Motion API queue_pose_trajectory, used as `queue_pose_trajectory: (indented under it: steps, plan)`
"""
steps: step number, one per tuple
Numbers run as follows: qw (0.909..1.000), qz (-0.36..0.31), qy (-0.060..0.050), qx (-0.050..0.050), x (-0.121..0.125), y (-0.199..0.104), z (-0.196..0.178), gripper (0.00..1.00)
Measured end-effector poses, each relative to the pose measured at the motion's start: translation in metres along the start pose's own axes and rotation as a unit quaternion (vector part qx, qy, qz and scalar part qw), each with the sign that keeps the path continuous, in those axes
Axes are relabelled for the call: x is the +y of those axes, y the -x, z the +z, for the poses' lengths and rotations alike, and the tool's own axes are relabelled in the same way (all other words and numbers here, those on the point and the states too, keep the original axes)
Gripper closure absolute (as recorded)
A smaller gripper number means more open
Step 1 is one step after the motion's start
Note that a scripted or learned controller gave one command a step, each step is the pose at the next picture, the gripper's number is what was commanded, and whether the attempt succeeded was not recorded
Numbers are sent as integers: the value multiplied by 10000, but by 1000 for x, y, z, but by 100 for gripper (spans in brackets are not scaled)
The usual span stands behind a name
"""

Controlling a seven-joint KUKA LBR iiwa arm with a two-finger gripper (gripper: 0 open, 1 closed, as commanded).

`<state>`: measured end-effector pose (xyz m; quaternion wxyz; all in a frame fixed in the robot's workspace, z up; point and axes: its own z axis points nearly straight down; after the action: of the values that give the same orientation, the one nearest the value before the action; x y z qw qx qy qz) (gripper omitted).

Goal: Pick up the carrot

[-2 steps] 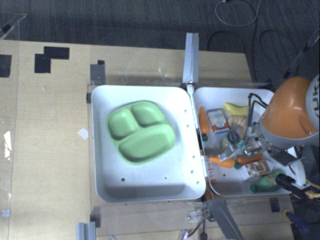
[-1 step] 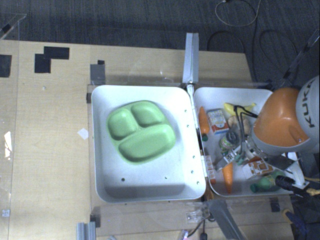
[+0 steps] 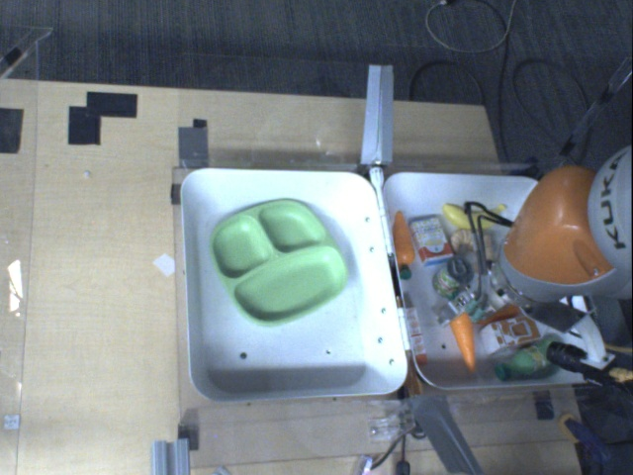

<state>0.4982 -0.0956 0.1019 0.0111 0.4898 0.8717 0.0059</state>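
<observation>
Lying near-vertical, carrot [image 3: 463, 340] seemingly points tip-down in view.

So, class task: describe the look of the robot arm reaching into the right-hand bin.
The rounded grey arm carries a broad glossy orange band above its wrist, part of dark lettering on its grey shell, and thin black cables looping beside the band.

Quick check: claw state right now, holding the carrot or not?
Claw: cannot be told; it sits low in the right bin among clutter, near a carrot.
</observation>
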Motion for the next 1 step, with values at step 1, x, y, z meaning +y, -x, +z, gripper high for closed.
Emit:
queue_pose_trajectory:
  steps: [1]
  plan:
    - [9998, 203, -50, 17, -25, 66, 13, 100]
